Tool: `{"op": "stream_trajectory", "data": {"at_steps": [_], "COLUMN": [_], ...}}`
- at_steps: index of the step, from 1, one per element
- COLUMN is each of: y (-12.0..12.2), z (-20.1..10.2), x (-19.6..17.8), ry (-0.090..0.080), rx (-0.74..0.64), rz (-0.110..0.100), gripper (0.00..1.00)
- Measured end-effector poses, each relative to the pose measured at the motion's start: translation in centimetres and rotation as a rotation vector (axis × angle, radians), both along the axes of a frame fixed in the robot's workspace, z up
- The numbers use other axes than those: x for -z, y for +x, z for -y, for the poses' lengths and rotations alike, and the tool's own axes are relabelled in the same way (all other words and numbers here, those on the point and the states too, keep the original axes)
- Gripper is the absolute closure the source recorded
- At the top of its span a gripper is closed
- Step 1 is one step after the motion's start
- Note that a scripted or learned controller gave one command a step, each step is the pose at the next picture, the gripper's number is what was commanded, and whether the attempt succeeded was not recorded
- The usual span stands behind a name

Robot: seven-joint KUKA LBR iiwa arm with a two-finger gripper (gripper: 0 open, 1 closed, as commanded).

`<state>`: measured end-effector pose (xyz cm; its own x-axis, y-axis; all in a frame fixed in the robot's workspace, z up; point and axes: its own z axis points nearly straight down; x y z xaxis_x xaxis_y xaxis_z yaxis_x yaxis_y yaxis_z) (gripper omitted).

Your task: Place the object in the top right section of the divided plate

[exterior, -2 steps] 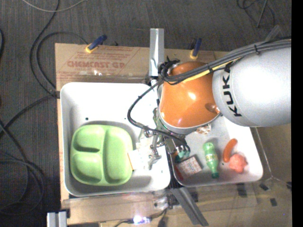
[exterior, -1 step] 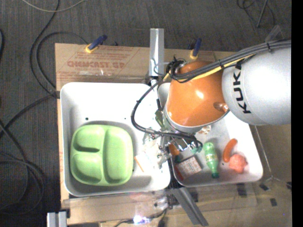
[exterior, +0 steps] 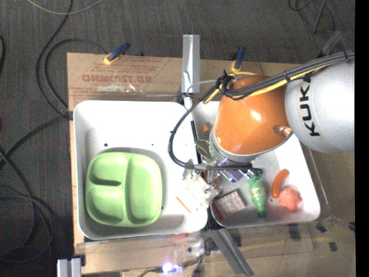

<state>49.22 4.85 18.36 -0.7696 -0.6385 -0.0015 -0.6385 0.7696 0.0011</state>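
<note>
Item: object to be placed, not identified with certainty. Candidates lie in the right bin (exterior: 311, 209): a green bottle (exterior: 258, 195), a slim orange piece (exterior: 279, 183), a pink lump (exterior: 290, 199), and a dark flat packet (exterior: 229, 202) beside the bottle.

Destination: green divided plate (exterior: 124, 187), lying in the left bin (exterior: 121, 111), toward that bin's lower left. All its sections look bare.

Gripper (exterior: 202, 180): low at the seam where the two bins meet, under the orange band (exterior: 249, 120) of the arm. Its state cannot be told, and nothing can be confirmed as held.

Risks, as judged:
- The wrist hides the pick area, so a miss or a loose hold could pass unnoticed.
- The bottle and packet lie close together; a descent there could nudge one or catch both.
- The bin walls at the seam could snag a low carry.
- The plate's ridges are shallow; a rounded piece could roll into a neighbouring section.
</note>
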Motion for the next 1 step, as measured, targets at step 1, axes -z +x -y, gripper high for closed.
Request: {"op": "stream_trajectory", "data": {"at_steps": [1], "y": [-0.02], "z": [-5.26], "x": [0.06], "ry": [0.000], "rx": [-0.120], "rz": [-0.002], "gripper": [1.00]}}
